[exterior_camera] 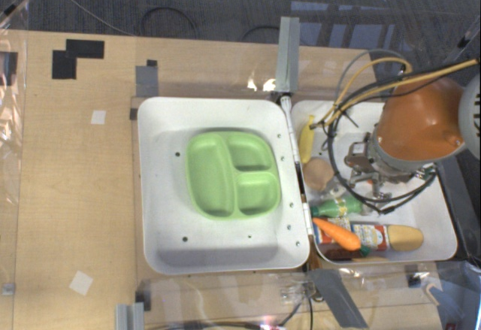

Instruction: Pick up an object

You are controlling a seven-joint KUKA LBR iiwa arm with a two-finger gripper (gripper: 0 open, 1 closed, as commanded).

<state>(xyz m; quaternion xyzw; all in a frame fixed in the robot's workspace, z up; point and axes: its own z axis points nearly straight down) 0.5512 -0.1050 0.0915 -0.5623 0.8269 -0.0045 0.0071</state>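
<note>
My arm hangs over the right bin (443, 246); beneath it lie a carrot (336, 233), a green bottle (336, 207), a banana (307, 139) and a tan egg (318, 171); my wrist hides the gripper (373, 184); its grasp I cannot tell; a green tray (231, 174) sits in the left bin (161, 171).

No text, brand or number could be read; the label on the bottle (373, 235) lying in the right bin (443, 227) was too blurred.
</note>
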